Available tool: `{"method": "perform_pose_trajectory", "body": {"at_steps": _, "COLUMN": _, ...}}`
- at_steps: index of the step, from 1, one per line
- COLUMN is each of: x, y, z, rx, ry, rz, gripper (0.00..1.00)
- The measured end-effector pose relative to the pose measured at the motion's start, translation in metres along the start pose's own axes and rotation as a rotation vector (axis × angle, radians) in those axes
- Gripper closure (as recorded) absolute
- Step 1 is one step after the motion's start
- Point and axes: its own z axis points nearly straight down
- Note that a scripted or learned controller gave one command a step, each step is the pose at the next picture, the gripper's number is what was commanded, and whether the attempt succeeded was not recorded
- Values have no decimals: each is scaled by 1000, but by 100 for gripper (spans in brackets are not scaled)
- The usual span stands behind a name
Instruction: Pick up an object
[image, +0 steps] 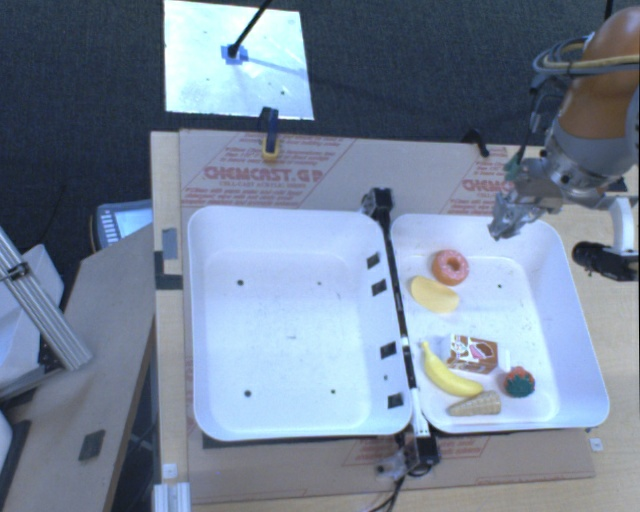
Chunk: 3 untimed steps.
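Note:
The right bin (548, 300) holds several small items. A pink-iced donut (450, 266) lies near its back, with a pale yellow lemon-like piece (434, 294) just in front of it. Nearer the front edge lie a yellow banana (447, 372), a small brown and white carton (472, 353), a tan wedge (475, 404) and a red and green berry-like toy (518, 381). My gripper (502, 226) hangs above the bin's back right corner, well clear of all items, with nothing seen in it.
The left bin (290, 320) sits beside the right one, joined by a black clipped divider (392, 310). A yellow and black clamp (270, 140) stands at the board's back edge. A grey ramp and metal rail (40, 310) lie at the far left.

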Motion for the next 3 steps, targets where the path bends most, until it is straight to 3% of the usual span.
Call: {"method": "perform_pose_trajectory", "body": {"at_steps": 3, "x": 0, "y": -1, "z": -20, "rx": 15, "ry": 2, "rz": -9, "gripper": 100}}
